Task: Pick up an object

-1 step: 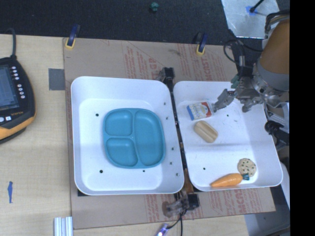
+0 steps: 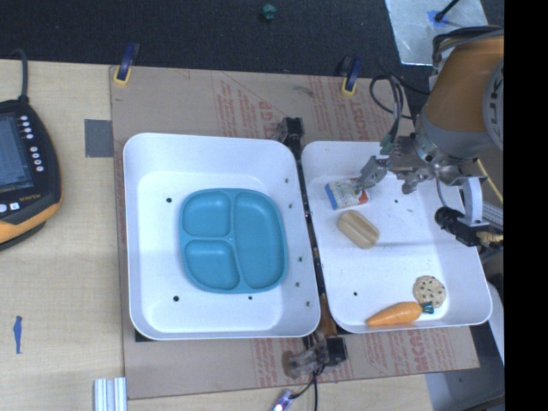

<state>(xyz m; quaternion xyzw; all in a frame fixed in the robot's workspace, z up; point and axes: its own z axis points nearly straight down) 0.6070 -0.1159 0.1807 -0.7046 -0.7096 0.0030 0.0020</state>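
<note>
The bench (image 2: 68,264) is being covered by brown cardboard (image 2: 214,101) clamped at the far edge. The gripper (image 2: 390,171) is being held narrowly open over the right bin (image 2: 454,272), just right of a small carton (image 2: 345,194); nothing is being gripped.

Two white bins sit side by side on the bench. The left bin (image 2: 145,229) holds a blue divided plate (image 2: 232,239). The right bin (image 2: 462,281) holds a small carton (image 2: 345,195), a bread roll (image 2: 358,229), a cookie (image 2: 429,291) and a carrot (image 2: 395,315). The arm (image 2: 462,84) reaches in from the right. Its gripper (image 2: 392,176) hangs over the right bin's far part, just beside the carton. A pendant (image 2: 21,165) lies at the bench's left edge.
</note>
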